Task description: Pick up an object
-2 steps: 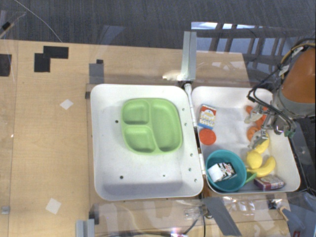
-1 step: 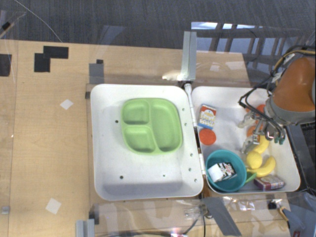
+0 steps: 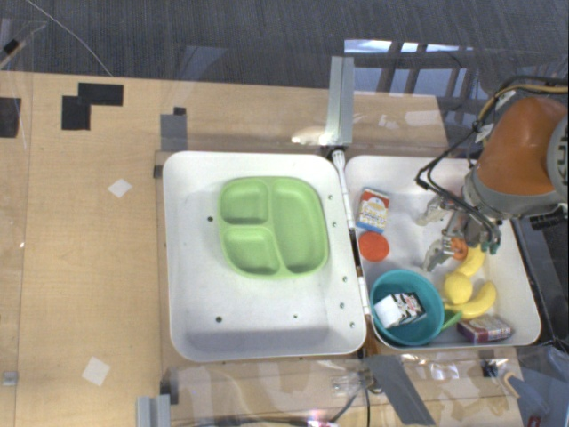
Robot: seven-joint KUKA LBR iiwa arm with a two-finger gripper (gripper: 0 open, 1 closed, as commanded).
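Note:
The right bin (image 3: pixel 524 323) holds the loose objects. My gripper (image 3: pixel 439 236) hangs over its middle, open, its two grey fingers spread apart with white bin floor between them. A small orange piece (image 3: pixel 459 248) and a yellow banana-like piece (image 3: pixel 472 261) lie just right of the fingers, partly under the wrist. A yellow lemon (image 3: pixel 457 286) and a second yellow fruit (image 3: pixel 481 300) sit below them. To the left are a white, red and blue carton (image 3: pixel 373 210) and an orange-red disc (image 3: pixel 374 247). A teal bowl (image 3: pixel 406 307) at the front holds a white and black item (image 3: pixel 396 309).
The left bin (image 3: pixel 191 265) bears a green divided plate (image 3: pixel 271 227). A purple box (image 3: pixel 484 330) lies at the right bin's front right corner. A metal divider (image 3: pixel 349 229) separates the bins. Black cables (image 3: pixel 444 172) loop off the arm over the right bin's back.

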